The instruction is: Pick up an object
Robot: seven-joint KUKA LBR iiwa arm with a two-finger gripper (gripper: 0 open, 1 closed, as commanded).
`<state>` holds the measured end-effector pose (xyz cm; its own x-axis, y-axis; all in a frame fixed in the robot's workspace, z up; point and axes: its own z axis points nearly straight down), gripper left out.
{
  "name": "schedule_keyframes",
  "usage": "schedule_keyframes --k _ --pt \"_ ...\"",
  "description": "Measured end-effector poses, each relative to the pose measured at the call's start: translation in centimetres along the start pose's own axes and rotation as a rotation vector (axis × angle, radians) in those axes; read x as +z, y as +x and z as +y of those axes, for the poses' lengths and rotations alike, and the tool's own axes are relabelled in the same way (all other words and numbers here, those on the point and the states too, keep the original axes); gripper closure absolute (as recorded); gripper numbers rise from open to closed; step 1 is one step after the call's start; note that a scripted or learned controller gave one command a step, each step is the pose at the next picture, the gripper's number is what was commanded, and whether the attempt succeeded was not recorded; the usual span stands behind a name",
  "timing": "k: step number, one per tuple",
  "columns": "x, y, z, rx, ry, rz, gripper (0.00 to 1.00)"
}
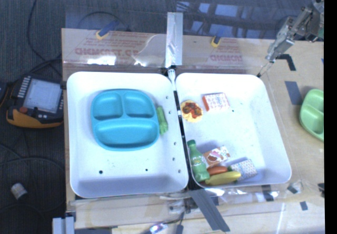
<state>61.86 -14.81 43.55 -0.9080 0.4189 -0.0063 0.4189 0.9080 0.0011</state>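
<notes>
- From the one overhead camera, the left bin [79, 175] carried a blue divided plate [125, 119], with a green pickle-like piece [161, 120] just beside the plate's right edge.
- The right bin [263, 122] held a small pizza [191, 110] and a red-and-white box [216, 102] near its far left part.
- In the right bin's near left corner, a green bottle [197, 160], a banana [223, 177], a snack packet [218, 154] and a small carton [243, 168] were clustered.
- The gripper [274, 54] hung at the far right, outside both bins, above the tabletop [300, 138]; I could not tell how its jaws stood.

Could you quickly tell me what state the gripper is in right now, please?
Gripper: it sits at the upper right, outside the right bin and away from the items; whether it is open or closed cannot be told.
</notes>
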Motion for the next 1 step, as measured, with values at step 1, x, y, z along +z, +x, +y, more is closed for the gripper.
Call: schedule_keyframes --k 1 --pt "0.05 -2.94 -6.75 -0.119 0.002 0.0 1.0"
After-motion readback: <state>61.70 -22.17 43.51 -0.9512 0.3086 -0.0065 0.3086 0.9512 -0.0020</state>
